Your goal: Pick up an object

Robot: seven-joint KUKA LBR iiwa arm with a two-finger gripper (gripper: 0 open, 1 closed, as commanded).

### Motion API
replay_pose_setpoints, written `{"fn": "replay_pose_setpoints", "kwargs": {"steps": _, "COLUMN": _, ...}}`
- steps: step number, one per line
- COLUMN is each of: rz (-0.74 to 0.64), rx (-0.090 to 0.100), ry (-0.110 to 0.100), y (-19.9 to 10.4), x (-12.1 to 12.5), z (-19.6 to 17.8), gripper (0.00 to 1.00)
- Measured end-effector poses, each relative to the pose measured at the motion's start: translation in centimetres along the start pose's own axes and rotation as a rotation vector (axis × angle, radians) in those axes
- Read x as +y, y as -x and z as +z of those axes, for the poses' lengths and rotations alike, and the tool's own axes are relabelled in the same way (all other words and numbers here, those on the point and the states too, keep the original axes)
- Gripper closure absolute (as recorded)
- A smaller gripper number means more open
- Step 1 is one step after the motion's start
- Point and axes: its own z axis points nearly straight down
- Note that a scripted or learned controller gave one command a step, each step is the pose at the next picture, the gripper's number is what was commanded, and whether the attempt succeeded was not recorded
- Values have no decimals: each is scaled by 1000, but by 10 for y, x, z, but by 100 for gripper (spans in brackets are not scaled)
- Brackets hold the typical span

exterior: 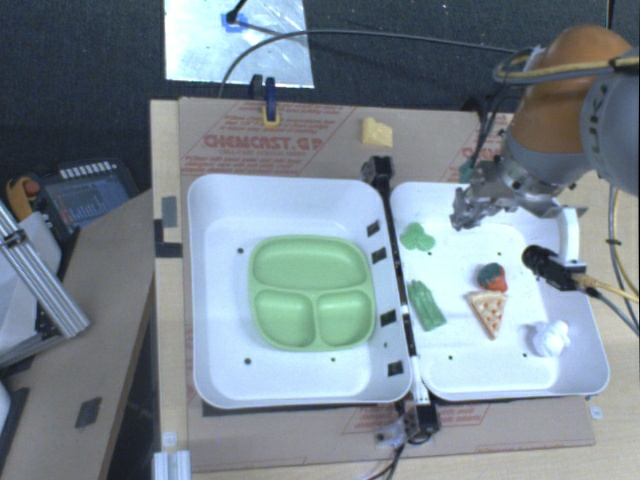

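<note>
Two bins (pixel 215 298), white moulded plastic, smooth with a soft sheen. Divided tray (pixel 308 293), pale green plastic, smooth, semi-matt. Bench board (pixel 300 138), brown cardboard, matt, printed in red. Backdrop (pixel 80 58), dark cloth, rough weave. Sheet (pixel 235 28) on backdrop, shiny crinkled foil. Arm shell (pixel 565 78), glossy orange. Pizza slice (pixel 489 312), matt toy plastic.

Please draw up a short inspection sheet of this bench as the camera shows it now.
Surface: two white bins side by side, left bin, right bin.
Job's things: right bin holds green leafy piece, green block, pizza slice, red-green item, white lump.
Clutter: green divided plate in left bin; yellow piece behind the bins.
Grippers: gripper above right bin's far edge, nothing seen held.
Cables: black cable across the back.
Surroundings: handheld pendant at left.
</note>
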Motion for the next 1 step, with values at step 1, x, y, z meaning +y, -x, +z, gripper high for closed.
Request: {"fn": "replay_pose_setpoints", "kwargs": {"steps": 1, "rz": -1, "rx": 0, "ry": 0, "y": -59, "x": -13, "z": -10, "gripper": 100}}
